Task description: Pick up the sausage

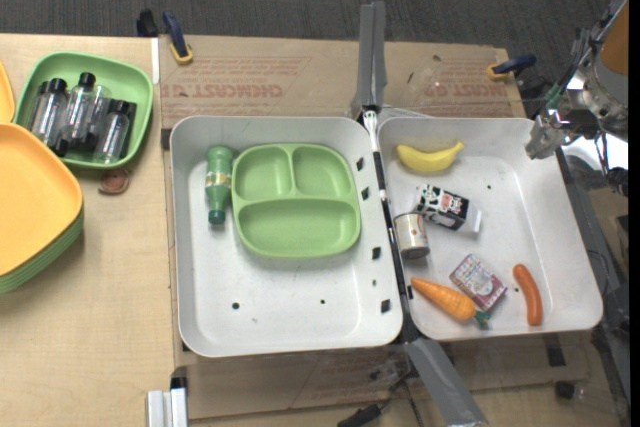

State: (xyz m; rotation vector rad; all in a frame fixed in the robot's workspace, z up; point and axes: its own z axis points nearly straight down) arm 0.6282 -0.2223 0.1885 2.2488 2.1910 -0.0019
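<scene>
The only writing I can read is red mirrored lettering on the cardboard point(262, 87), looks like "CHEMCAST". The sausage point(528, 294) is a short orange-red link lying bare near the right bin point(560, 320)'s front right corner, just right of a pink packet point(478, 281). The gripper point(545, 137) sits at that bin's far right rim; can't tell its opening.

Two white bins sit side by side on the bench. The left bin point(200, 315) contains a green divided plate point(296, 199) and a green bottle point(218, 183) lying just beside the plate's left edge. The right bin point(500, 165) contains a banana point(429, 155), a small black-and-white carton point(444, 207), a metal can point(411, 235), a carrot point(445, 299), a pink packet point(477, 281) and the sausage point(528, 294) near the front right corner. The gripper point(546, 135) hangs over the right bin's far right rim, well apart from the sausage.
</scene>
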